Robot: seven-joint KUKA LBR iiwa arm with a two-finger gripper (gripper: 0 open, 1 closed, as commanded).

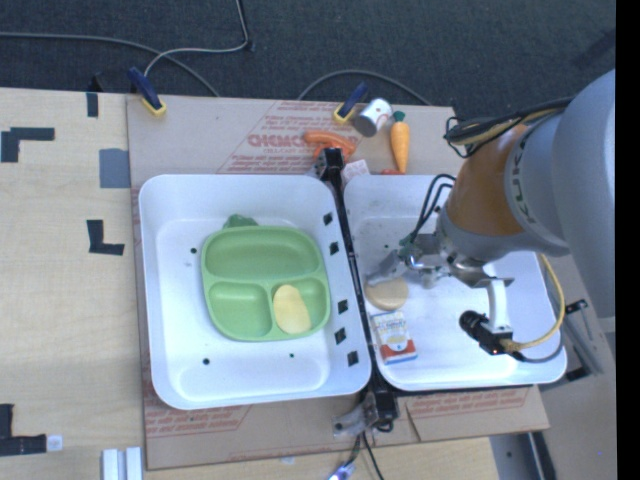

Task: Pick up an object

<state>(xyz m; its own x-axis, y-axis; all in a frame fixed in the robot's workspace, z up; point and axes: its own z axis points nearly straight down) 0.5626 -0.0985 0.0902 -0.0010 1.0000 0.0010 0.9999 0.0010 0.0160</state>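
In the right bin a tan round bun-like object lies near the left wall. A small red and white carton lies just below it. My gripper hangs low over the right bin, right above the tan object, with the grey arm and orange band behind it to the right. The left bin holds a green divided plate with a yellow lemon-like piece in its lower right compartment.
Beyond the bins, on the cardboard, lie an orange carrot toy, a small white cup and blue-yellow clamps. A black clip strip runs between the bins. Cables trail from the arm at the right bin's lower right.
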